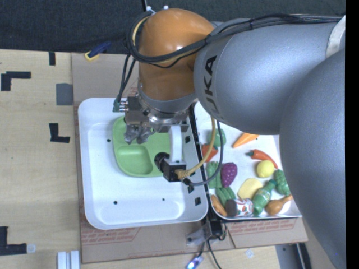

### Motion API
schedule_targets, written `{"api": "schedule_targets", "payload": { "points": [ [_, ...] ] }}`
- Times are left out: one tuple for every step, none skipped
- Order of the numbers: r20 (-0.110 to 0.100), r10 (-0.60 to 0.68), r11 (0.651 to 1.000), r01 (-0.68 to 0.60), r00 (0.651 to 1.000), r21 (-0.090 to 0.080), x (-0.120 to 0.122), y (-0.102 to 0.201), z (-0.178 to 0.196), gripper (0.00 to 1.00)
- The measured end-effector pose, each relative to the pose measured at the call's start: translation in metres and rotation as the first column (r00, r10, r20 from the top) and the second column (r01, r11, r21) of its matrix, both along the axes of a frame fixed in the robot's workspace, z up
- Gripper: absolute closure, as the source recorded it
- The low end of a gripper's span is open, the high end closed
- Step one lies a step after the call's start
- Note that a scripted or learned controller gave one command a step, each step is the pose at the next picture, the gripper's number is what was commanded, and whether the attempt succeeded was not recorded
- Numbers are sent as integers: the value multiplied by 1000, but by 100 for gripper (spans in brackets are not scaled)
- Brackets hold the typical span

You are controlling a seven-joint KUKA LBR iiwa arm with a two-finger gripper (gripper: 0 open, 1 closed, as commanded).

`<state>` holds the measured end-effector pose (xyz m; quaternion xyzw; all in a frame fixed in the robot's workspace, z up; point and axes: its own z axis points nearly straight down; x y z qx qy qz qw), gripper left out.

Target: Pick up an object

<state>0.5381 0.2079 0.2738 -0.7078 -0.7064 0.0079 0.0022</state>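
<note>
While fingers [136, 133] hover over green tray [134, 158], arm [269, 72] reads "KA"

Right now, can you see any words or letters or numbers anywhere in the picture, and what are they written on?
"KA": black letters on the grey robot arm, running up its casing; the start of the word is hidden behind the orange band.
The small white and red toy packet in the right white bin carries print too small and blurred to read.
The black angular marks on the tan bench top are shapes, not letters.
</note>
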Motion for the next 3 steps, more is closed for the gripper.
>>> {"api": "schedule_targets", "payload": {
  "points": [
    [25, 7, 1000, -7, 1000, 13, 19, 25, 118, 100],
    [23, 1, 1000, -2, 1000, 12, -25, -25, 239, 100],
    [15, 9, 1000, -9, 1000, 10, -33, 29, 257, 100]
  ]
}}
